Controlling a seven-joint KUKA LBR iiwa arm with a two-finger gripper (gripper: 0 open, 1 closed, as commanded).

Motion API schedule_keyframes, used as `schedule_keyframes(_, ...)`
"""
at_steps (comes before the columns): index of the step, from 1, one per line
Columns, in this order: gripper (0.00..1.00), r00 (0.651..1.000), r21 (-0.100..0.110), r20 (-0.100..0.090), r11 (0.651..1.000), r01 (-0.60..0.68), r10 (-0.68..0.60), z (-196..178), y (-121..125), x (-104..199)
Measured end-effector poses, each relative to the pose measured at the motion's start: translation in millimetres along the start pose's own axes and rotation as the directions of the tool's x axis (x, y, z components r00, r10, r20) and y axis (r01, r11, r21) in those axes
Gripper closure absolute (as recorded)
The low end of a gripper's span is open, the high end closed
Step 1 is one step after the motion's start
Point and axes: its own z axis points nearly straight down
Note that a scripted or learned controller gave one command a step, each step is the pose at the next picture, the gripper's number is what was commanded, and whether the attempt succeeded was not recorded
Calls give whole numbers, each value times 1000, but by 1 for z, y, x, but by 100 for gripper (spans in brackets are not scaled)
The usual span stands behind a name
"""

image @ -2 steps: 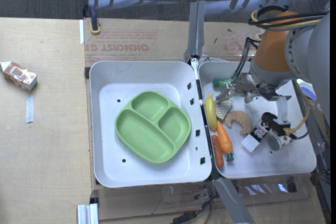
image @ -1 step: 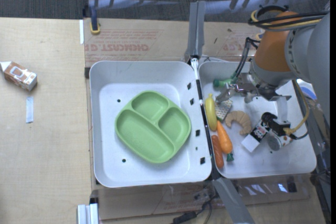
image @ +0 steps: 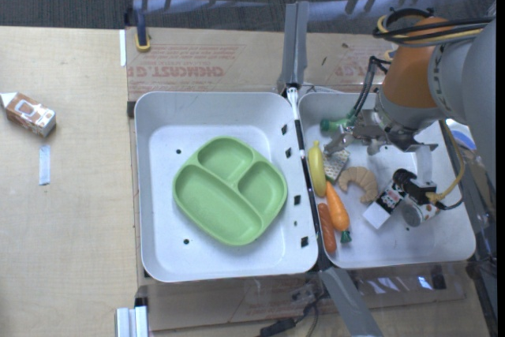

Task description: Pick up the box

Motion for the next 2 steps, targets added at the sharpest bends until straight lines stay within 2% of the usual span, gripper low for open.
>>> schedule_keyframes(2, 0, 1000, 0, 0, 1000, 0, 0, 0, 0, 0)
